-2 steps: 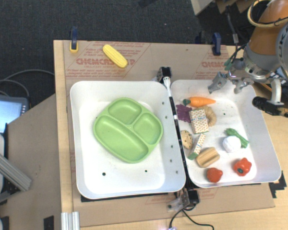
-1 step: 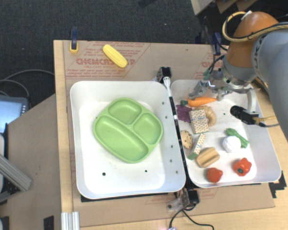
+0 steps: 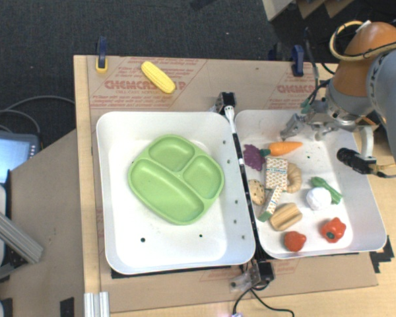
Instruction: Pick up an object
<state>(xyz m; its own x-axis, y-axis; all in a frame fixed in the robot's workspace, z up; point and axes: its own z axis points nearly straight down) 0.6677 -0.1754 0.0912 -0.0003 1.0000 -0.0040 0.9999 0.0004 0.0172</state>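
Note:
My gripper [image 3: 305, 123] hangs over the back of the right bin [image 3: 373, 211], just above and behind an orange carrot [image 3: 284, 148]. Nothing shows in its grasp. The bin holds several toy foods: purple grapes [image 3: 252, 156], a patterned wafer pack [image 3: 276, 174], a tan pretzel [image 3: 294, 177], a cookie [image 3: 257, 191], a bread roll [image 3: 285, 215], a tomato [image 3: 294, 241], a red pepper [image 3: 334, 229] and a white bulb with green leaves [image 3: 319, 195].
The left bin [image 3: 119, 144] holds a green divided plate [image 3: 177, 178]. A yellow corn cob [image 3: 158, 77] lies on the cardboard behind that bin. The grey arm with its orange band [image 3: 366, 51] fills the upper right; a black part [image 3: 354, 158] juts over the right bin's edge.

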